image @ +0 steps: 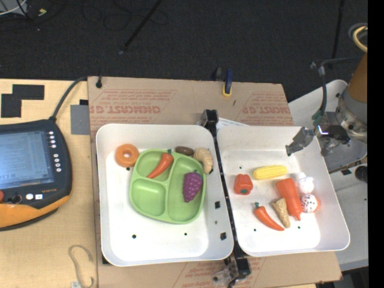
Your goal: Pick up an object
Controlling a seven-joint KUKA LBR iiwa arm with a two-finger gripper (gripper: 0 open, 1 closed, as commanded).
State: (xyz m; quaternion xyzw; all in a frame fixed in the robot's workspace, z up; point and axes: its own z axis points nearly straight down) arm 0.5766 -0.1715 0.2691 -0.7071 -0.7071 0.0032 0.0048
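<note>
The robot's dark hand hangs over the right white bin's top edge, grip unclear, so it should drop straight down onto the nearby yellow toy corn

plate in left bin

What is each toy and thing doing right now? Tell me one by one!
end effector: hovering above right bin's far edge, carrying nothing
green plate: flat in left bin
grapes: lying in plate
doughnut: flat, beside plate
corn: lying in right bin
orange carrot: lying beside spotted ball
tablet: screen lit
</note>
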